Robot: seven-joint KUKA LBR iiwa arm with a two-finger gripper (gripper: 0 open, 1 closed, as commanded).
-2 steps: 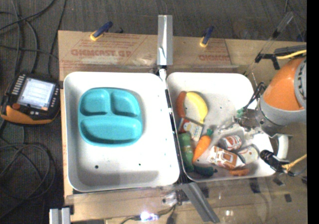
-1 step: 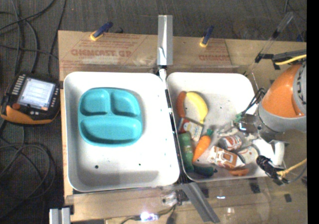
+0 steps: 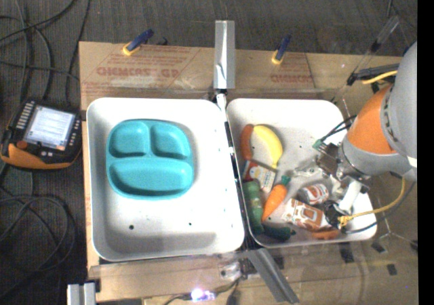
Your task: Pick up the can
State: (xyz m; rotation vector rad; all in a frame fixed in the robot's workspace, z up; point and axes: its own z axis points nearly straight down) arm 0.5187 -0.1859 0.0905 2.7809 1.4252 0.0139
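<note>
The can (image 3: 313, 193), small, red and silver, lies on its side in the right bin (image 3: 298, 110), toward its near right part. My gripper (image 3: 333, 188) hangs low just right of the can, under the orange band of the arm (image 3: 369, 131). It is close to the can or touching it, and I cannot tell which. A white part of the gripper reaches down past the can's right end.
Around the can lie a brown packet (image 3: 303, 214), a carrot (image 3: 274, 200), a green cucumber (image 3: 254, 205), a small carton (image 3: 260, 174) and a banana (image 3: 267, 144). The left bin (image 3: 102, 229) holds a blue divided tray (image 3: 150, 158). A handheld controller (image 3: 42, 133) sits at far left.
</note>
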